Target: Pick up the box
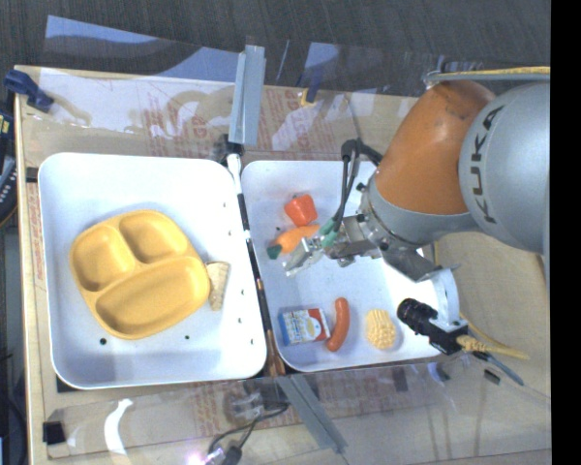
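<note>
A: Camera view first: where is the box?

B: The box (303,325) lies flat in the right bin (407,289), near its front edge, at the left end of a row of 3 things. Just to its right is a sausage (339,324), and past that a corn cob (381,328).

A: And the arm?

B: The arm (455,163) reaches in from the right over the same bin. Its gripper (305,253) hangs above the bin's middle, well apart from the box and farther back.

A: Open or closed?

B: The metal tips sit right by a carrot (296,238), overlapping it, and I cannot tell how they stand or whether anything is between them.

A: Anything else there?

B: An orange pepper (300,208) lies just behind the carrot.

A: The other bin?

B: The left bin (68,337) holds a yellow divided tray (140,271) with 3 compartments, and a small pale wedge (218,284) touches the tray's right edge.
</note>
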Robot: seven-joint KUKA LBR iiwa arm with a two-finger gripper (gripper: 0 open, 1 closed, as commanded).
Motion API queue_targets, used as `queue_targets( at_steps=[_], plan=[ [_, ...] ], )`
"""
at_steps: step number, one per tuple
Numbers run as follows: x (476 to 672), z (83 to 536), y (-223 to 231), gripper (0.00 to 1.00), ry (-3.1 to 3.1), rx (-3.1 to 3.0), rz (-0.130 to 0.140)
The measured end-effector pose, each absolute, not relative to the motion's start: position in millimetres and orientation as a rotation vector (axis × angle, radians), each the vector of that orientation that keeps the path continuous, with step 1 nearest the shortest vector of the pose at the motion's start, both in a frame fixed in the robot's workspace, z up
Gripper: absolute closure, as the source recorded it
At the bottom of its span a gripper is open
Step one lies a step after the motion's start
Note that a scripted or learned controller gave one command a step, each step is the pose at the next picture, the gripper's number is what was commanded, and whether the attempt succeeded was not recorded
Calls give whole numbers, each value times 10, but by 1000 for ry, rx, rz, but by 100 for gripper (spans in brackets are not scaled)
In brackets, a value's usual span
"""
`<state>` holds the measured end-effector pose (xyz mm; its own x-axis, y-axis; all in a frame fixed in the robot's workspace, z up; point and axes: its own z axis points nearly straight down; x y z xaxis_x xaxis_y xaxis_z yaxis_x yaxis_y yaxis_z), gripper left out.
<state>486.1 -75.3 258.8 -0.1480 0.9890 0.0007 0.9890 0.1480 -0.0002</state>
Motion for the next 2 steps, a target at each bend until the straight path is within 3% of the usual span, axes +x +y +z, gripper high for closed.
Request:
queue_targets(
  at_steps=[2],
  plan=[
    [4766, 910, -1232, 0, -2460, -1951, 1]
  ],
)
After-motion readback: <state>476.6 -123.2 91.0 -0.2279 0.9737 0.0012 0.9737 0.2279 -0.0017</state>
